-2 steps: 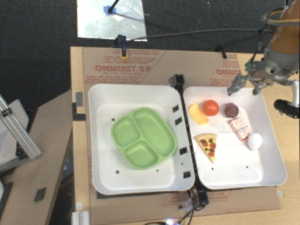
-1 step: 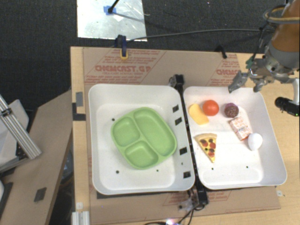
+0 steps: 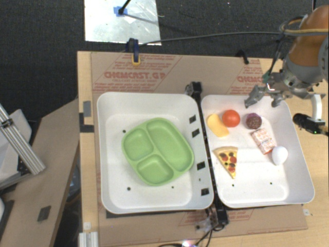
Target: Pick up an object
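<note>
Two white bins on a cardboard-covered surface, dark floor around.

Camera view: the gripper (image 3: 266, 95) hangs over the right bin's (image 3: 298, 189) far edge, fingers spread apart and gripping nothing. That bin holds a tomato (image 3: 231, 118), yellow piece (image 3: 217, 125), dark red ball (image 3: 253, 121), packet (image 3: 262, 140), egg (image 3: 279, 155) and pizza slice (image 3: 227, 160). The left bin (image 3: 110, 189) holds a green divided tray (image 3: 157, 151). A foil sheet (image 3: 121, 14) lies on the dark floor behind.

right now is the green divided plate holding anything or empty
Empty. The green divided plate lies flat in the left bin, and all three of its compartments show bare green.
</note>
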You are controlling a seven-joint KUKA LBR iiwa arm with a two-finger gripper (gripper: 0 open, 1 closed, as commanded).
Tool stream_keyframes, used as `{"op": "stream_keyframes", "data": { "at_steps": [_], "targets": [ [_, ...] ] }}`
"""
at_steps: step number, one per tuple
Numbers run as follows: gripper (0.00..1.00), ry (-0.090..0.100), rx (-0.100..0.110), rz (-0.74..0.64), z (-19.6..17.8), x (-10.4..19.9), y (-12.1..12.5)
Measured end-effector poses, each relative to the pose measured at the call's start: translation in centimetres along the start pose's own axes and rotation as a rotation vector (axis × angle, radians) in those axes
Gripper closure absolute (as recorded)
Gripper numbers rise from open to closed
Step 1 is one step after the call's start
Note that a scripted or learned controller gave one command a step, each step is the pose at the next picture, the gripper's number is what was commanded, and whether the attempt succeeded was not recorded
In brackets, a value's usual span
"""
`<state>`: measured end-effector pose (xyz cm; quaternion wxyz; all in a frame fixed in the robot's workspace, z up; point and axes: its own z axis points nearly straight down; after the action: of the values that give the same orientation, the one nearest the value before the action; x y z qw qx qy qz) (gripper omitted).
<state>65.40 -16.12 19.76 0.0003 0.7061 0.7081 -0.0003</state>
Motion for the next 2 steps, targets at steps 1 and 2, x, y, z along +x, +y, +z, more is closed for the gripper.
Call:
{"op": "stream_keyframes", "data": {
  "at_steps": [1, 2],
  "targets": [
    [0.0, 0.0, 0.0, 0.0, 4.1, -0.3, 0.3],
    [0.0, -0.003, -0.007, -0.003, 9.5, 0.0, 1.3]
  ]
}}
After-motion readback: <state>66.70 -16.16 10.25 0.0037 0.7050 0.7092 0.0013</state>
